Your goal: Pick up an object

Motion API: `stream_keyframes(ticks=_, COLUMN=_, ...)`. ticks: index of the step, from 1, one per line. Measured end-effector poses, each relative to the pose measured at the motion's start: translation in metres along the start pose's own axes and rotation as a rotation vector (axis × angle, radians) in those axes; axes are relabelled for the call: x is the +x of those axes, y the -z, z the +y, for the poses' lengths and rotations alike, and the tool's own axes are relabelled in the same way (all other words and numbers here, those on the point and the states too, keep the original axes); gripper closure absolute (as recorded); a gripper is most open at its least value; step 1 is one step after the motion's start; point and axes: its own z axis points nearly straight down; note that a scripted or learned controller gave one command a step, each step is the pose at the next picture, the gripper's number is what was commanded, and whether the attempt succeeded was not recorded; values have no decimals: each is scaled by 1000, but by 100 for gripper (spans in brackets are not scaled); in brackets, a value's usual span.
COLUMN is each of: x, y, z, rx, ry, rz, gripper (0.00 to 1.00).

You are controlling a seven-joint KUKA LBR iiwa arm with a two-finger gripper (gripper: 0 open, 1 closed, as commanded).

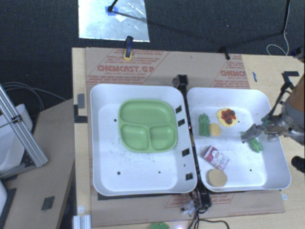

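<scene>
Brown cardboard sheet reads "CHEMCAST GP" (red, printed twice).

The left bin is mostly taken up by a green divided plate near its middle, leaving bare white floor along its front and left side. In the right bin, a green pickle-like piece, a yellow and red food toy, a pale round chip, a red patterned packet and a tan disc crowd the left half. The tool reaches in from the right rim beside a small green piece, with open floor toward the front right corner.
</scene>
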Motion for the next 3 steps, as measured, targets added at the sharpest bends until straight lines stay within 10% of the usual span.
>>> stream_keyframes(ticks=1, x=-22, y=-107, z=73, rx=-3, ry=4, rz=-2, gripper=0)
stream_keyframes(ticks=2, x=-22, y=-92, z=72, rx=-5, ry=3, rz=-1, gripper=100)
stream_keyframes(ticks=3, x=-22, y=-92, z=72, rx=-4, ry=3, rz=-1, gripper=0)
